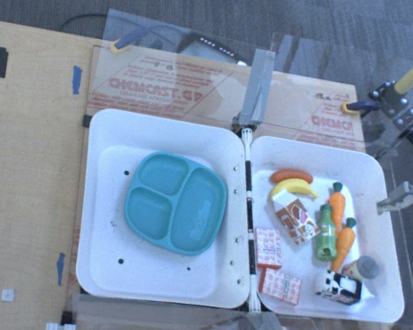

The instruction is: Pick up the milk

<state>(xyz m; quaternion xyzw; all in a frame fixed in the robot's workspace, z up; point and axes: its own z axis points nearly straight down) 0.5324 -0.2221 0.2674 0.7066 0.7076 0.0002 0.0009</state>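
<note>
Crowding is the worry — the cow-patterned milk carton (338, 288) lies in the right bin's (392, 229) near-right corner beside a carrot (343, 246), so the gripper (397, 200) — its grasp I cannot tell — might snag that or the wall.

red "chemcast gp" print on clear sheet (157, 86) behind bins
</note>
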